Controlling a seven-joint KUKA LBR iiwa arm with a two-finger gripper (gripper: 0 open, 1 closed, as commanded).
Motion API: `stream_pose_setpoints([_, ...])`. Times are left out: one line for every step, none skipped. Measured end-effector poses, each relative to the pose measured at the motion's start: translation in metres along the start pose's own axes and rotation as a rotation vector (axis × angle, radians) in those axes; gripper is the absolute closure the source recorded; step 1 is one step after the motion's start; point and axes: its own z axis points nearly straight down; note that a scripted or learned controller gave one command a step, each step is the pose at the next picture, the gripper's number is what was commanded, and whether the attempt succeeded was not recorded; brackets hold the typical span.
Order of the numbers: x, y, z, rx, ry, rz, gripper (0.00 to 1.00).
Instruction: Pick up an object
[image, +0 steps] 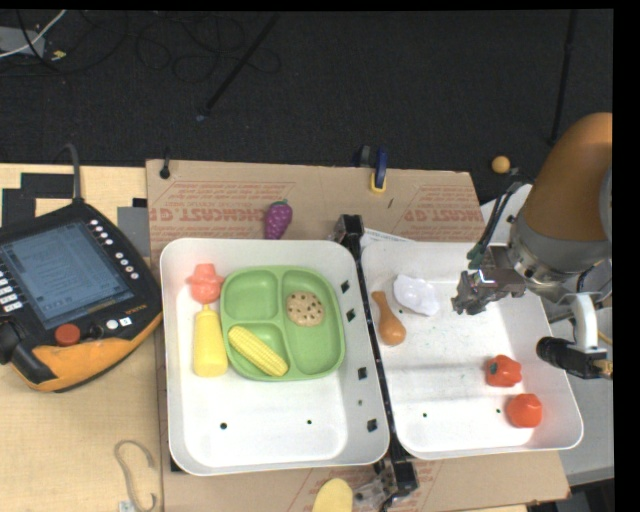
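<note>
White plastic forms the two shallow bins, the left bin (190, 420) and the right bin (450, 420), set side by side on a sheet of cardboard (220, 200). The grey arm with its orange band (575, 175) reaches in from the right, and its gripper (473, 297) hangs over the right bin's upper middle, dark and small against the white floor; whether anything sits between its tips cannot be told, nor how wide it stands. Just to its left lies a white crumpled object (415, 294), apart from the gripper. Beside that, near the divider, rests a tan drumstick-shaped toy (387, 318). Toward the bin's lower right are a red pepper toy (503, 372) and, just below it, a red tomato toy (523, 409). In the left bin a green divided plate (330, 345) carries a cookie (304, 308) in its upper right compartment and a corn cob (258, 350) in its lower one. A yellow bottle-shaped toy (208, 342) lies against the plate's left side, with a pink toy (204, 284) above it. A purple grape bunch (278, 219) sits on the cardboard behind the bin, and a teach pendant (65, 280) lies at far left.
</note>
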Motion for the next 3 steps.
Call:
stream_pose_setpoints([0.046,0.015,-0.008,0.003,0.002,-0.003,1.0])
stream_pose_setpoints([0.1,0.031,-0.012,0.003,0.002,-0.005,1.0])
stream_pose_setpoints([0.148,0.04,-0.008,0.004,0.001,-0.003,1.0])
